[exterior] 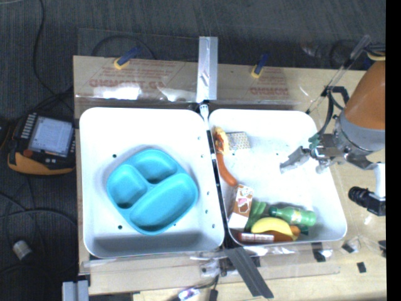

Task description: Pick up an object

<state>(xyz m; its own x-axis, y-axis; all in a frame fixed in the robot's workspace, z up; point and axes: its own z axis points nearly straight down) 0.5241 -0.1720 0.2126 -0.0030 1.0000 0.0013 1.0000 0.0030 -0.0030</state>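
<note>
The blue divided tray occupies the left bin, well apart from the gripper, which hangs over the bare upper part of the right bin with nothing between its fingers; whether they stand wide or narrow cannot be told. The candidate objects lie below and to the left of the jaws along that bin's near wall: a green bottle, a yellow banana and a small carton. An orange strip lies along the bin's left wall beside a small silver packet.
</note>
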